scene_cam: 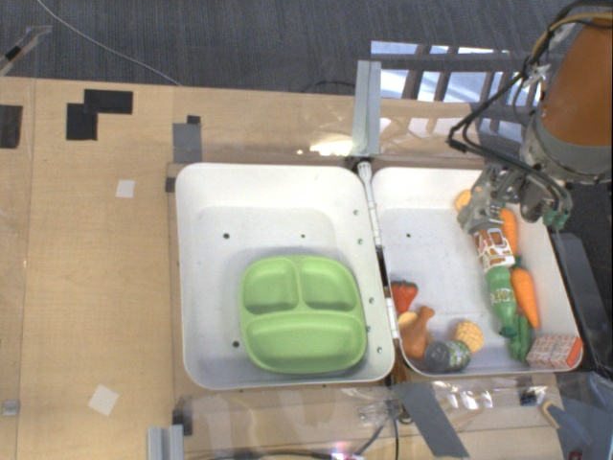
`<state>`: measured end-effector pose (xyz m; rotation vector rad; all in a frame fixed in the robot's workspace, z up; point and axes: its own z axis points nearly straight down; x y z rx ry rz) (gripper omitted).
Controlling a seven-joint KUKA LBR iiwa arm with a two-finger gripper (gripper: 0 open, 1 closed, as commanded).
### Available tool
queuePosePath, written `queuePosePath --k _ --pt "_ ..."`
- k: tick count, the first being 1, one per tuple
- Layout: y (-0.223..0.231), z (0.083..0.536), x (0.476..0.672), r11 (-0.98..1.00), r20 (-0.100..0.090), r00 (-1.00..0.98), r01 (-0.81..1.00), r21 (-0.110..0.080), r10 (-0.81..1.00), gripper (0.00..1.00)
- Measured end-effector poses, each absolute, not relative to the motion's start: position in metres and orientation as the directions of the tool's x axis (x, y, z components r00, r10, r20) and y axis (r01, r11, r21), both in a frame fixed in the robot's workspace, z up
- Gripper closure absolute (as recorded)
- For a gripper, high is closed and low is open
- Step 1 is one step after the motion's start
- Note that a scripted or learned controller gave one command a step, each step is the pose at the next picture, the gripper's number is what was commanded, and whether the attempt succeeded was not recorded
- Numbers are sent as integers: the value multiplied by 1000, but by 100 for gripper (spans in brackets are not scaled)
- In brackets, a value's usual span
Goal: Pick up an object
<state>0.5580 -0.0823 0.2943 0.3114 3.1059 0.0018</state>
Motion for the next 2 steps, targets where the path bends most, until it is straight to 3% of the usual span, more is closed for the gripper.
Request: queuePosePath --k 2 --pt "-81 319 563 982 -39 -981 190 5 191 100"
